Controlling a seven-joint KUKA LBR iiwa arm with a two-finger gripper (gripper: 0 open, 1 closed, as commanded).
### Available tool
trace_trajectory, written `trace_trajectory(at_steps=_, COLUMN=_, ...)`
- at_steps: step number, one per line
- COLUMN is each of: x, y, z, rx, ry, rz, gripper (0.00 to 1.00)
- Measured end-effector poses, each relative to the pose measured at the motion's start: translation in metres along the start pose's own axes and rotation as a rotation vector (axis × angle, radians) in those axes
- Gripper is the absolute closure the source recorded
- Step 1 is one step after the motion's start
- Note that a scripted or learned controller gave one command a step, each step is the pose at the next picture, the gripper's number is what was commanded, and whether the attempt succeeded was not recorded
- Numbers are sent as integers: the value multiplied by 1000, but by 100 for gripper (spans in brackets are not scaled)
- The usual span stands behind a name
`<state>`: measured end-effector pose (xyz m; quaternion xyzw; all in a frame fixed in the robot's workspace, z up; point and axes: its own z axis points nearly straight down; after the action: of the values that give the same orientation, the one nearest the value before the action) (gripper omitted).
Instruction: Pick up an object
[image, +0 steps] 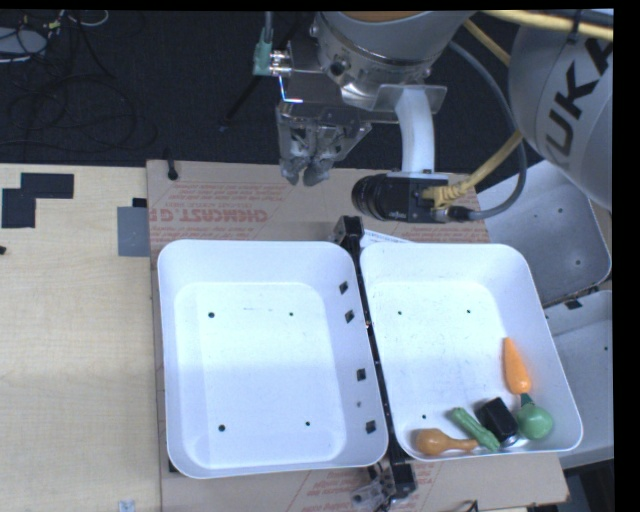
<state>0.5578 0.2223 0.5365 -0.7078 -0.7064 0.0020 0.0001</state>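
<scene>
A pale wooden bench top (70, 330) fills the left side, marked near its upper left with black shapes (35, 195) and a grey square (131, 230). On it lies a brown cardboard sheet (235, 205) printed with red lettering, seen upside down; its edge also shows along the bottom. Behind the bench the background is dark, almost black, with thin cables (70, 100) looping across it. To the right sits a grey metal plate (560, 225) with small holes. Light is even and bright, with soft shadows.
</scene>
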Motion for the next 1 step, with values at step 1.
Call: trace_trajectory(at_steps=1, x=-3, y=1, z=0, rx=0, ry=1, rz=-2, gripper=100)
